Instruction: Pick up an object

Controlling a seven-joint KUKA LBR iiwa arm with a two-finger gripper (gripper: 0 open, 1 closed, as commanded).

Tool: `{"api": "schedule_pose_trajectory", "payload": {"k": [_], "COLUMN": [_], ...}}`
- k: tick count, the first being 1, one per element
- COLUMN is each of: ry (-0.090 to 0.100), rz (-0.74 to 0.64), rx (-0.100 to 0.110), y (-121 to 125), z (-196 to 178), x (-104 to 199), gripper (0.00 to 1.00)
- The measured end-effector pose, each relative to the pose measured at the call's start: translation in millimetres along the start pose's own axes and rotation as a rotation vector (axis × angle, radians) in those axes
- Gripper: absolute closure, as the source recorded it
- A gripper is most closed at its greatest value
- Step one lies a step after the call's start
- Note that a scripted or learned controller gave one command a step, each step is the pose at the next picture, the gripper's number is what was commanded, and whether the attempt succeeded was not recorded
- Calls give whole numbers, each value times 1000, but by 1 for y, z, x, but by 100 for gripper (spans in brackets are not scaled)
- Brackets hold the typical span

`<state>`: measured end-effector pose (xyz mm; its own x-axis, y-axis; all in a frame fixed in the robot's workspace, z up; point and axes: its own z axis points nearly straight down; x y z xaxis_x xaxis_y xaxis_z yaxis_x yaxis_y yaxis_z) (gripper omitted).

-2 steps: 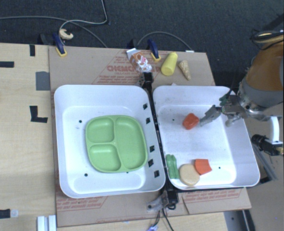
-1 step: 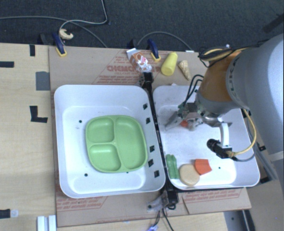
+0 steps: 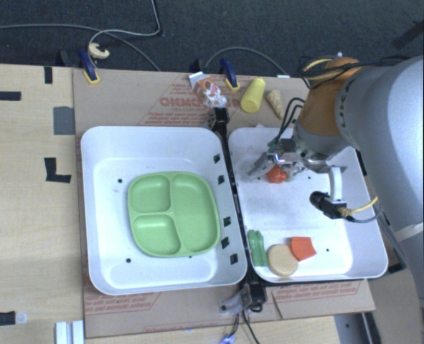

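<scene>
The grey arm [image 3: 373,131] reaches over the right bin [image 3: 355,260], whose neighbour, the left bin [image 3: 100,192], holds a green divided plate [image 3: 173,213]. Its gripper [image 3: 275,165] sits low in the right bin's upper part, right at a small red object [image 3: 278,175]; I cannot tell whether it grips it. Along the right bin's lower edge lie a tan round piece [image 3: 283,259], an orange block [image 3: 303,248] and a green stick [image 3: 256,247].

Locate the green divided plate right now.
The green divided plate lies in the middle of the left bin, across the divider from the gripper.
</scene>
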<state>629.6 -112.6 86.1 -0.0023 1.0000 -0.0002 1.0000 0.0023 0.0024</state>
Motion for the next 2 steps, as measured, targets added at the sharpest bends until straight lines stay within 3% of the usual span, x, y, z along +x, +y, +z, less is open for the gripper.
{"api": "schedule_pose_trajectory", "payload": {"k": [1, 2], "ry": [-1, 1], "rz": [-2, 0], "rx": [-2, 2], "y": [0, -34], "z": [-10, -98], "x": [0, 67], "gripper": [100, 100]}}
